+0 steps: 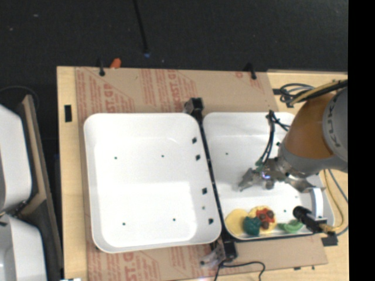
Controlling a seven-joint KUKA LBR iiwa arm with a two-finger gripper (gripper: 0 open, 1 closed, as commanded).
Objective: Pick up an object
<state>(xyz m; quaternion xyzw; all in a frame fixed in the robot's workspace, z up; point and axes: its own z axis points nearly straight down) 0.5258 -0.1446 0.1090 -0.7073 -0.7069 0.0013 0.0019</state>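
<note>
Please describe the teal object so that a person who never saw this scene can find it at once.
Look at the right bin, the one the arm reaches into, and go to its near edge, where small objects lie in a cluster. The teal object lies there against a pale yellow piece; it is the only blue-green thing, darker than the green piece further right.

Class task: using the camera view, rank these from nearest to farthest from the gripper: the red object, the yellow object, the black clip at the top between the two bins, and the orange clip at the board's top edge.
Measured from the gripper in the right bin:
1. Red object, just below it.
2. Yellow object, lower left, at the bin's front.
3. Black clip, up-left, between the bins.
4. Orange clip, far upper left, on the board's edge.
</note>
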